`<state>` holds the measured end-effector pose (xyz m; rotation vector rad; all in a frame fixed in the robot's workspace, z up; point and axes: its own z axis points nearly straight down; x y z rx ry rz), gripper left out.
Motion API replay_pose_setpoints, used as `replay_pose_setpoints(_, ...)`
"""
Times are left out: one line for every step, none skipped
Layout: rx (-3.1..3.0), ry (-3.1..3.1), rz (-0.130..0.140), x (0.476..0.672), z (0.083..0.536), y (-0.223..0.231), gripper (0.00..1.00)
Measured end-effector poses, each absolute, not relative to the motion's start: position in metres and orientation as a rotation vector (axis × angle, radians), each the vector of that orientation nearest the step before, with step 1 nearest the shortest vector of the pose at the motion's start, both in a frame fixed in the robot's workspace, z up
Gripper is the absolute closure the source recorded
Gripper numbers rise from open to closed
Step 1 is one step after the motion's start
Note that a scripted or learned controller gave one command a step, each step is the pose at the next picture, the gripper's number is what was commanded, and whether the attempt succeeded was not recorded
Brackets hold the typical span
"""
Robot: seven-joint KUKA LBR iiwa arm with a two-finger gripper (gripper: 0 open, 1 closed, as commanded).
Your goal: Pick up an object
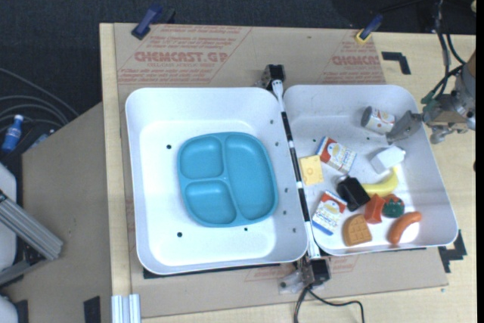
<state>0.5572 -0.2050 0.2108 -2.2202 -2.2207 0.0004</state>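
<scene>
Objects sit loose in the right bin [423, 219], all candidates for a pick, none lifted. Nearest the gripper [406, 126]: a small grey can [376, 118] on its side at the bin's far end, long axis roughly left-right, one end toward the gripper and just beside it; cannot tell whether they touch. Gripper reaches in over the bin's right rim from the grey arm [452, 111]; open or closed cannot be made out at this angle, and nothing visibly held. White block [388, 158] lies near, just below the gripper. Banana [383, 183] next down, long axis left-right, curved, ends turned up toward the far side. Black block [352, 191] touches the banana's left end, long axis diagonal, far-left to near-right. Yellow square [311, 169] flat against the bin's left wall. Two small red-and-white cartons: upper carton [337, 154] mid-bin, lower carton [328, 212] near the front-left, both tilted on a diagonal. Brown bread piece [357, 230] at the front. Orange sausage [404, 227] at the front-right, long axis diagonal, its upper end pointing to the right wall. Left bin [144, 163] holds a blue divided plate [227, 178], lying flat. Both bins rest side by side on the bench [113, 163].
</scene>
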Motion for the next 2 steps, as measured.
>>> replay_pose_setpoints(-2.225, -2.227, -0.006, 0.604, 0.088, -0.17, 0.0)
replay_pose_setpoints(-2.219, -2.224, -0.002, 0.667, 0.085, -0.101, 0.0)
